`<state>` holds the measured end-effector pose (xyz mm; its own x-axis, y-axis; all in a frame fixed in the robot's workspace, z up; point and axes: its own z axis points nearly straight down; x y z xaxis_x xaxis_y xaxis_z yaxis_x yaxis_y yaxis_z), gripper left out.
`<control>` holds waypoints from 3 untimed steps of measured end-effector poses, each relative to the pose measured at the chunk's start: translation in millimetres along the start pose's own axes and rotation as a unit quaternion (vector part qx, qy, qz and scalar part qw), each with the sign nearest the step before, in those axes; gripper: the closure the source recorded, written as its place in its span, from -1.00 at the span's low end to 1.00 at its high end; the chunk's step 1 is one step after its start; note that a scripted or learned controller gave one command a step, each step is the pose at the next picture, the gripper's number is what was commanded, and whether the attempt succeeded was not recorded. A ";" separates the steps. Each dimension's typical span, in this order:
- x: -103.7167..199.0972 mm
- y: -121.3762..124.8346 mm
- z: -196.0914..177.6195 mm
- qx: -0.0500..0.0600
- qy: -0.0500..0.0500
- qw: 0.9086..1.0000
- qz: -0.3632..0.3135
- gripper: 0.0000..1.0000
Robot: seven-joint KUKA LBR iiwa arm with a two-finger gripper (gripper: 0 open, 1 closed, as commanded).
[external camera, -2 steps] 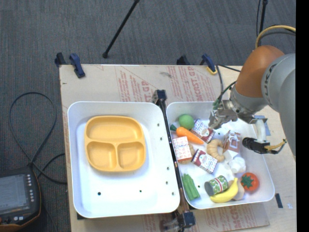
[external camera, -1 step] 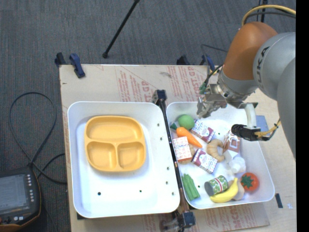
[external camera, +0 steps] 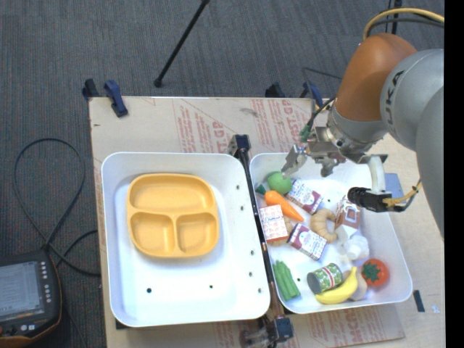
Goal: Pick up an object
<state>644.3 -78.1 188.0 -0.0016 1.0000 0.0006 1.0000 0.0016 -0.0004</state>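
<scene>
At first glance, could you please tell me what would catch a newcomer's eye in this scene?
The big grey arm with its orange band reaches in from the right, its end effector hovering over the right bin's far end. That bin is crowded with toy food: a carrot, a banana, a tomato, a can. In the left bin lies a yellow divided plate.

Toy foods (external camera: 319,238) lie jumbled together in the right bin (external camera: 399,267): carrot, banana, tomato, cartons.
</scene>
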 end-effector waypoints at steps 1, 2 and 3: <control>-14.9 -36.3 87.0 0.002 0.000 1.000 0.001 -1.00; -11.2 -46.8 96.2 -0.005 -0.002 1.000 0.002 -1.00; -43.4 -103.0 100.5 0.001 0.000 1.000 0.002 -1.00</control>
<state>541.3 -121.6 87.5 0.0016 1.0000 0.0011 1.0000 -0.0016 -0.0024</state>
